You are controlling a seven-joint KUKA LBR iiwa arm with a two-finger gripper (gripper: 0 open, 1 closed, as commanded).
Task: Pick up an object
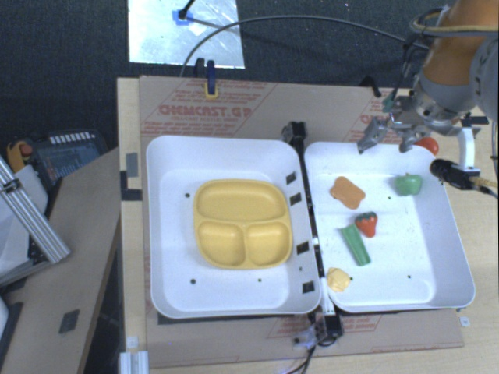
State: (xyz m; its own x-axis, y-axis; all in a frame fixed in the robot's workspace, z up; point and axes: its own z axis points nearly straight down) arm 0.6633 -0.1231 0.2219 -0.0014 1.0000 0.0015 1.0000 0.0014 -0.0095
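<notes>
Camera view: slanted look down on two shallow white bins.
Gripper point(391, 140): upper right of frame, over the far edge of the right white bin point(437, 275); two fingers spread apart, nothing between them.
Candidates: orange-red rounded piece point(427, 144) just right of the fingers; green rounded toy point(408, 183) below it; orange bread-shaped piece point(347, 192) lower left.
Key relation: orange-red piece lies nearest, beside the fingers, not between them.
Judgement: short sideways shift, then descent, needed.
Left bin point(168, 283): holds yellow divided tray point(242, 223).
</notes>
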